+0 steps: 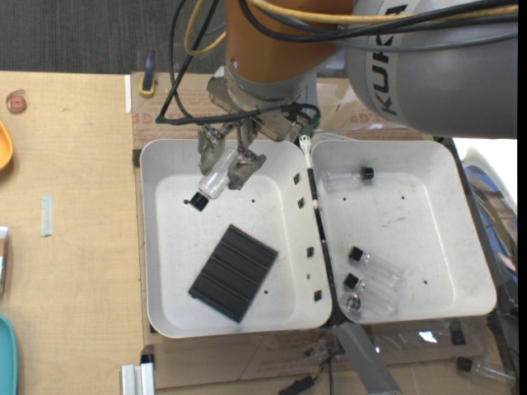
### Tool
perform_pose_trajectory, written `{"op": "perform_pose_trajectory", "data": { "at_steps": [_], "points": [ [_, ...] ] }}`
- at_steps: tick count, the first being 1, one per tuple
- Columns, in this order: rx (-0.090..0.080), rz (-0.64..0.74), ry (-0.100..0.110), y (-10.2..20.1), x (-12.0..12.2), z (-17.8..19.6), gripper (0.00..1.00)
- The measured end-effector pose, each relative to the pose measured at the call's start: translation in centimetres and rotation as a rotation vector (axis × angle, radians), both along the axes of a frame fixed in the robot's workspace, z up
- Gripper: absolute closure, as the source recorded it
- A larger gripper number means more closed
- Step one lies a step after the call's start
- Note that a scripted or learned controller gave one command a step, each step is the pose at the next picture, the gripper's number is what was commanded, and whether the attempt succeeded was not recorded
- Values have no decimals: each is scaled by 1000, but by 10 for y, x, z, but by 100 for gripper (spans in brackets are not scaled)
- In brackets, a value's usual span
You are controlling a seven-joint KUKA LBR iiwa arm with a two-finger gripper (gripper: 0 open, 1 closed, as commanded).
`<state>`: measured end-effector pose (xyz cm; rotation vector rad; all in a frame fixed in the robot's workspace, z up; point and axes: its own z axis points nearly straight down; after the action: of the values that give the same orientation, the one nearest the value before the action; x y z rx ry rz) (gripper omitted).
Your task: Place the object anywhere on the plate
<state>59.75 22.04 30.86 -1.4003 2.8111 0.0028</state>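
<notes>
Grey KUKA arm [428,64] with its orange band [272,23] fills the top of the view, reaching over the left bin [156,245], and its gripper [224,164] hangs above that bin's upper part with fingers closed on a clear vial [212,181] with a black cap, tilted down-left, cap near the bin floor. Black ribbed plate [234,271] lies flat, lower in the same bin, apart from the vial. Right bin [461,220] holds more clear vials with black caps: one [346,176] near its top, several [366,280] near its lower-left corner.
</notes>
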Motion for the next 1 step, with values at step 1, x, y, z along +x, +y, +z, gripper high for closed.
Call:
{"op": "perform_pose_trajectory", "data": {
  "at_steps": [1],
  "points": [
    [3, 618, -3, -15, 58, -1, 100]
  ]
}}
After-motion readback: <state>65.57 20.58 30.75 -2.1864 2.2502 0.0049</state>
